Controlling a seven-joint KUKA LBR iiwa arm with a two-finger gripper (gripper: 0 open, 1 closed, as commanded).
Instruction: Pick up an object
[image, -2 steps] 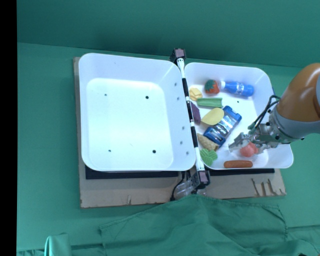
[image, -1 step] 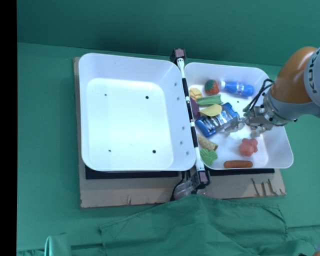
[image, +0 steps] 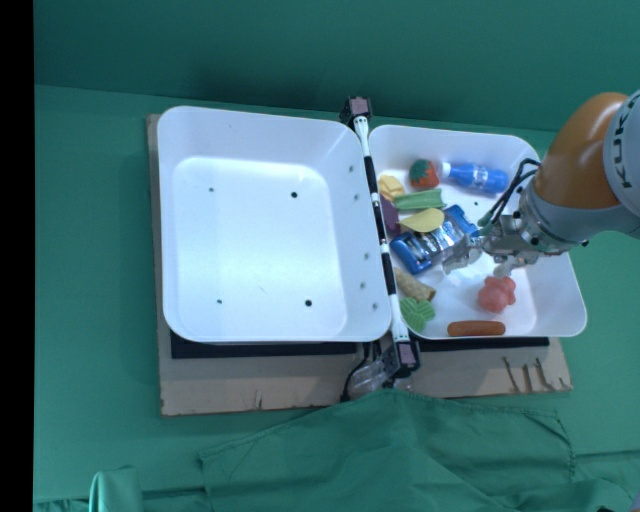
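In the right bin (image: 560, 300), my gripper (image: 486, 260) hangs over the middle, reaching in from the right. Its fingers stand apart and open, with only white bin floor between them. The left finger (image: 462, 256) is at the right end of a blue packet (image: 435, 240). The right finger (image: 505, 266) is just above a pink-red berry-like toy (image: 497, 293). An orange-brown sausage (image: 476, 328) lies near the front wall.
Along the right bin's left side lie a green leafy toy (image: 417, 312), a tan cracker (image: 413, 288), a yellow chip (image: 425, 220) and a green bean (image: 418, 200). A strawberry (image: 424, 173) and a blue bottle (image: 477, 177) lie at the back. The left bin (image: 180, 150) adjoins.
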